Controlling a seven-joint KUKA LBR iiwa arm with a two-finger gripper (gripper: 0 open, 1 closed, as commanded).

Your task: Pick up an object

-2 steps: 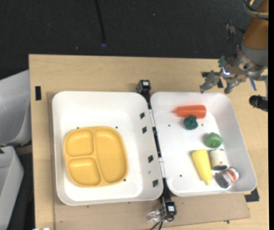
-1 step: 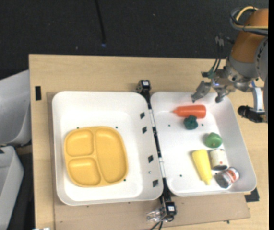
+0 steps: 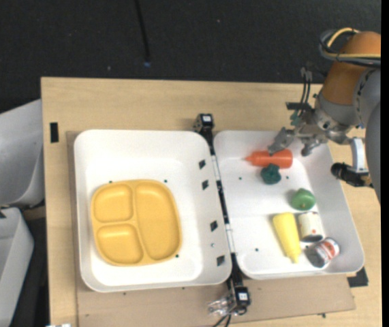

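Pincer (image 3: 293, 142) above orange carrot (image 3: 270, 159)

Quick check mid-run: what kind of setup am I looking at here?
Likely a lab robot-picking test bench: two shallow white plastic bins side by side on a wooden bench, a yellow divided plate in one, toy food like an orange plastic carrot in the other.

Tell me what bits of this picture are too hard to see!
- The claw above the carrot: too small and blurry in the camera view to tell whether it is open or shut.
- The small can in the right bin: its label is too blurry to read.
- The arm: cut off by the picture's right side.
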